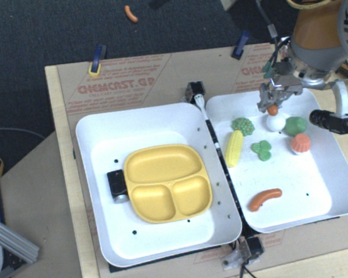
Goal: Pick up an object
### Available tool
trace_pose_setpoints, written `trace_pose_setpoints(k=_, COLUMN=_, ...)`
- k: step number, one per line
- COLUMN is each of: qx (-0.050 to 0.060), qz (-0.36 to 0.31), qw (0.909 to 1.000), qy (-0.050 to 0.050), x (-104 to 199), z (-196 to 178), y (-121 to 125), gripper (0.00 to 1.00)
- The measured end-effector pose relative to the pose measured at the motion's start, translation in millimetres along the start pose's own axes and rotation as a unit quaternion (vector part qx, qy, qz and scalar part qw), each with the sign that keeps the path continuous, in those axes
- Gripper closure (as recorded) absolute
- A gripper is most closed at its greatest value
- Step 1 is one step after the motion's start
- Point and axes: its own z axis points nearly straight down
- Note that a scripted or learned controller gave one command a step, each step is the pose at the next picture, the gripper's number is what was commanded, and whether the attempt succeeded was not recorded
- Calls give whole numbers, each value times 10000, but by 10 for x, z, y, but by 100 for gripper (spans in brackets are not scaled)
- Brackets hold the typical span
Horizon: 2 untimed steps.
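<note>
The gripper [272, 105] covers most of a small orange piece [273, 110], perhaps pinched; the arm [323, 14] runs past the top edge.

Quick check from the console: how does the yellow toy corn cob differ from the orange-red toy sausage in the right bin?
The yellow toy corn cob is pale yellow with a green tip; the orange-red toy sausage is one plain colour. The cob lies straight, almost up and down the view beside the bin's left wall; the sausage is slightly curved and lies crosswise nearer the front. The cob looks thicker. Both lie flat in the right white bin, untouched.
</note>
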Motion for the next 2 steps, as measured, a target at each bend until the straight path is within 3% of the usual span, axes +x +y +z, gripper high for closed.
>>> trace_pose_setpoints(k=1, qx=-8, qz=-6, qw=10000, qy=2, x=451, z=-94, y=-7, gripper=100)
trace_pose_setpoints(k=2, qx=8, qz=-8, qw=10000, qy=4, x=928, z=52, y=-68, gripper=100)
